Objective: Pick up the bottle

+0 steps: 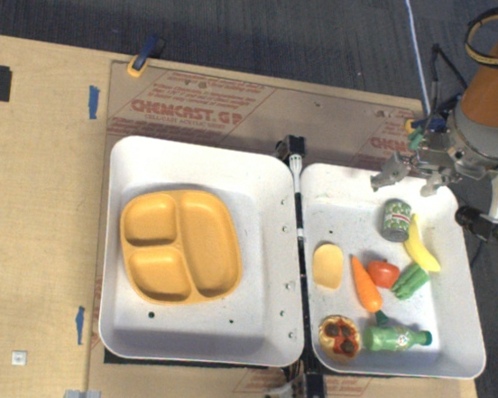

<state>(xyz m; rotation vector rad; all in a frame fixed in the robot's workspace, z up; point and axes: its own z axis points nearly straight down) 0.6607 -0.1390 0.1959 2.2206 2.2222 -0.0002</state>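
Resting on brown board (242,111), white bins (136,160), green bottle (397,338) lying, gripper (413,176) spread apart

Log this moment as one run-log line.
task: pick up bottle | gripper: open, above right bin's far edge, holding nothing | bottle: lying in right bin, near corner | status: not grasped

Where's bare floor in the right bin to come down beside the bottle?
Right bin: bare floor along the left wall above the yellow piece, and the far left corner. Crowded around the bottle: pizza toy left, carrot and tomato above. Claw hovers over the far rim.
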